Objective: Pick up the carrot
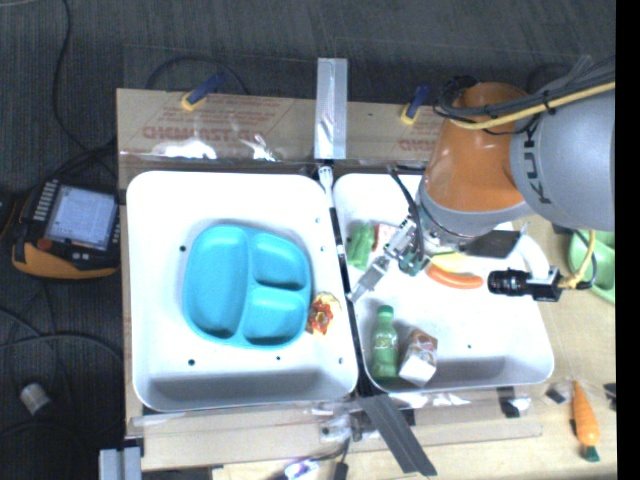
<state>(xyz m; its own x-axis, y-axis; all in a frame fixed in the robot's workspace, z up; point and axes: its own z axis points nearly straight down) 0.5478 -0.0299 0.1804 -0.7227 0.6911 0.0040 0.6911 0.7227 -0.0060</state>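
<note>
The carrot lies in the right bin, and its upper side is hidden under the arm's wrist. The gripper is blurred, so its fingers cannot be told apart. At the arm's 9 o'clock a green thing is partly covered by the gripper. The wrist covers the bin's far right corner. At 3 o'clock a green object is cut off by the arm. The small item in the left bin is too small to identify.
</note>
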